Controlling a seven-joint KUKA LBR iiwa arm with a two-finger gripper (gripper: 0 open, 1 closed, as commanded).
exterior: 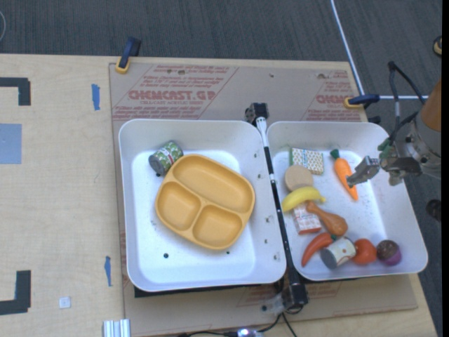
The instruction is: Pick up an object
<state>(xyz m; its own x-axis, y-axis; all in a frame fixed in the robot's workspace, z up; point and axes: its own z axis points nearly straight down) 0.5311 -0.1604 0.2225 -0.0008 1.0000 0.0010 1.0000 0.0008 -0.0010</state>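
Toy carrot (343,174) in right bin (414,220), upper part, long axis running roughly 11-to-5 o'clock, green top toward 11. Tool (379,168) just beside it at carrot's 3 o'clock, fingers spread, nothing between them. Banana (300,199), bread slice (298,178) further toward 9 o'clock. Likely pick: carrot, nearest.

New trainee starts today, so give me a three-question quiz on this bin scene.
1. True or false: the yellow tray lies in the left bin.
2. Which item lies nearest the gripper? A) can B) carrot C) banana
3. Fill in: the purple onion sits in the ____ bin.

Key: 1 true; 2 B; 3 right.
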